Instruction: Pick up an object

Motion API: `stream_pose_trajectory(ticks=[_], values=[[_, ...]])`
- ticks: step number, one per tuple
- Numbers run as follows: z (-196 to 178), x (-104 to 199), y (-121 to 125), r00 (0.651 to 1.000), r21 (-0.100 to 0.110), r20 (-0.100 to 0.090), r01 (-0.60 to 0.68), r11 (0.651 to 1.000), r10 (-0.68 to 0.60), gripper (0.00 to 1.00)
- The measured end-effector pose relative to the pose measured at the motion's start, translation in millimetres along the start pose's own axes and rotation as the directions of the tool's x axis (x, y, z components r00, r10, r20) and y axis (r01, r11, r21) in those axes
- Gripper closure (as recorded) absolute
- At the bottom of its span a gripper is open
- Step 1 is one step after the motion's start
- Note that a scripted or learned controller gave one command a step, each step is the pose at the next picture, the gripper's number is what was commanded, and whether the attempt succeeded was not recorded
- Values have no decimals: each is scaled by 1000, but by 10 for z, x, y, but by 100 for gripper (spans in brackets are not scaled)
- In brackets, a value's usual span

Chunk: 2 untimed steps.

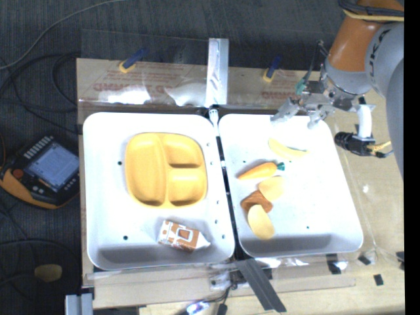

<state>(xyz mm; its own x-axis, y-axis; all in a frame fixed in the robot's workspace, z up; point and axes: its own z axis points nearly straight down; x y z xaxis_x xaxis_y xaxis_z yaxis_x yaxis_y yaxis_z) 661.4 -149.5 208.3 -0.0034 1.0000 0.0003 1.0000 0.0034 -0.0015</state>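
camera view has the gripper (302,113) hovering over the right bin's (341,195) far edge, fingers spread and holding nothing. the nearest objects, a pale banana slice (287,149) and a carrot (259,170), lie just below it on the bin floor. i judge the carrot the better pick: descend centred, jaws across its narrow width, clear of the bread pieces (261,209).

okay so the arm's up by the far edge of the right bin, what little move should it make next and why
Probably bring the gripper toward the near side and down over the banana. It hangs at the right bin's far rim with nothing between its fingers, and the banana lies closest, apart from the carrot, so it looks like the easiest pick.
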Motion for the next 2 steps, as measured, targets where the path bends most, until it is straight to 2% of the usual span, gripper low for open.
stream_pose_trajectory(ticks=[1, 2], values=[[1141, -215, -53, 1000, -1, 3, 25, 1000, -25, 0], [1051, -218, -55, 1000, 0, 5, 26, 1000, -26, 100]])
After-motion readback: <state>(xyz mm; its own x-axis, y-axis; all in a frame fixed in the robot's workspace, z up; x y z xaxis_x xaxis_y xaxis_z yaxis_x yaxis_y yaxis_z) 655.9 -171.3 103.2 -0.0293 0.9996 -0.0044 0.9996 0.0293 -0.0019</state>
